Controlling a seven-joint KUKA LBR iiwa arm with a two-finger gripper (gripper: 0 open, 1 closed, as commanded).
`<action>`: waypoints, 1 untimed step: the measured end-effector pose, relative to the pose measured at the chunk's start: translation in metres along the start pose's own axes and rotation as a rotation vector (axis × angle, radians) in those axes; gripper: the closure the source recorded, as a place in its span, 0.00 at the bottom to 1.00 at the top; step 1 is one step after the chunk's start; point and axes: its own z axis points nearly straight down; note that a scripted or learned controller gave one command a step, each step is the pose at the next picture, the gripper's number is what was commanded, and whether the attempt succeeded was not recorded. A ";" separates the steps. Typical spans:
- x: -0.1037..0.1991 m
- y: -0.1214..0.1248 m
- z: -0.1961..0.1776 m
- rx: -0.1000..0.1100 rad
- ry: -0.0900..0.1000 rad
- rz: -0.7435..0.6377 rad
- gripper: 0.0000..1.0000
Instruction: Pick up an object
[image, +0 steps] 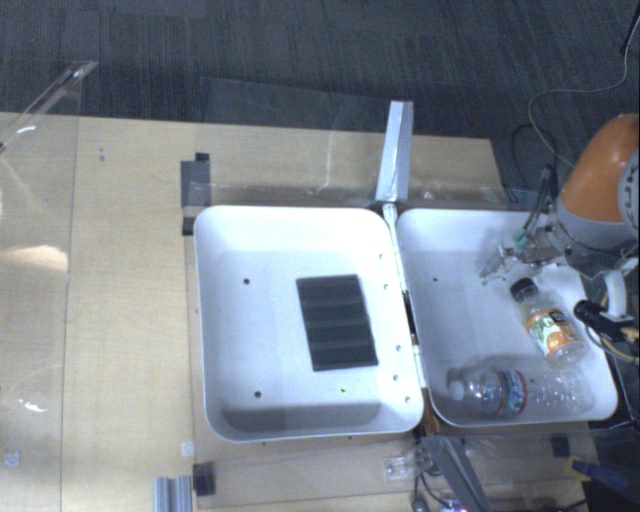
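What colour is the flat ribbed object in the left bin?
Black, or very dark grey: the ribbed object, seen in the camera view.

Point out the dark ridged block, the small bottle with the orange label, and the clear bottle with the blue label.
dark ridged block (337, 322): camera view, middle of its ridged top, left bin.
small bottle with the orange label (547, 330): camera view, on its label, right bin.
clear bottle with the blue label (497, 389): camera view, mid-body beside the label, right bin.

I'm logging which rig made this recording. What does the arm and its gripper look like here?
The arm enters from the right: a rounded orange band above a grey wrist section. Thin dark cables run along it near the wrist. The gripper is a small metallic grey assembly with slim fingers, over the right bin.
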 end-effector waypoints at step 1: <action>0.002 -0.027 0.012 0.006 0.001 -0.088 0.00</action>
